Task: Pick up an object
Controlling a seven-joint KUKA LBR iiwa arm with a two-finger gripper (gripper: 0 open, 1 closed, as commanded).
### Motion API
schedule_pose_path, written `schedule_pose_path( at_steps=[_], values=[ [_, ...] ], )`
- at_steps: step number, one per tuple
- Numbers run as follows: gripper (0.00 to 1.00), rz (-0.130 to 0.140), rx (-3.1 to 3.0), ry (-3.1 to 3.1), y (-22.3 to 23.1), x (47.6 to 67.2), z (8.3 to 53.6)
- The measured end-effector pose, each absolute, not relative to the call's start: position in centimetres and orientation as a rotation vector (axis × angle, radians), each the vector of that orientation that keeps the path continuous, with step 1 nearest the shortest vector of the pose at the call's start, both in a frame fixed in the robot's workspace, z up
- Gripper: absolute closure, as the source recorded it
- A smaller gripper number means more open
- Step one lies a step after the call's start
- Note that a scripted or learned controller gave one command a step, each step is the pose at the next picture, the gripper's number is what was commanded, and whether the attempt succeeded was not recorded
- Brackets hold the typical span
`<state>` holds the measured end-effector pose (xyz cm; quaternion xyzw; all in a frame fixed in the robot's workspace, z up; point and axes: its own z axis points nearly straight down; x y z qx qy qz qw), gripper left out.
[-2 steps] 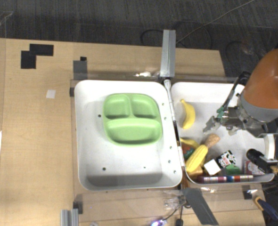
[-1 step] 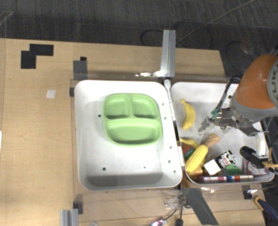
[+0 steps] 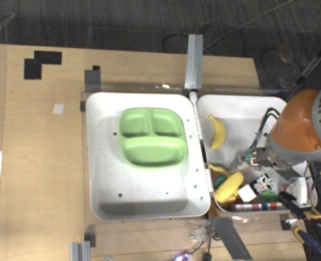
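The right bin (image 3: 234, 110) holds a yellow banana (image 3: 217, 130) near its left wall and a yellow corn cob (image 3: 229, 185) at the front left. A small white box with red and black print (image 3: 264, 185) lies beside a white block (image 3: 246, 193). A long multicoloured pen-like item (image 3: 255, 206) lies along the front wall. My gripper (image 3: 251, 159) hangs low over the middle of this bin, just above and right of the corn cob, below the orange band (image 3: 296, 126). I see nothing clearly held in it.
The left bin (image 3: 103, 194) holds a green divided plate (image 3: 151, 136). A metal post (image 3: 193, 61) stands behind the wall between the bins. Another small yellow piece (image 3: 217, 170) lies by the right bin's left wall. Cables and gear crowd the front right corner.
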<state>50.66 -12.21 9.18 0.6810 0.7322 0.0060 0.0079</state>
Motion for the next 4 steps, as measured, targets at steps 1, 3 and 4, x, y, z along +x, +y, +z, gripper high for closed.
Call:
schedule_pose_path(
  at_steps=[1,3,4],
  values=[
    [0.00,0.016,2.000,2.404,-13.1,59.7,9.1],
    [0.00,0.008,1.868,2.514,-15.5,67.1,14.4],
    [0.00,0.012,1.798,2.564,-9.2,64.8,9.0]
  ],
)
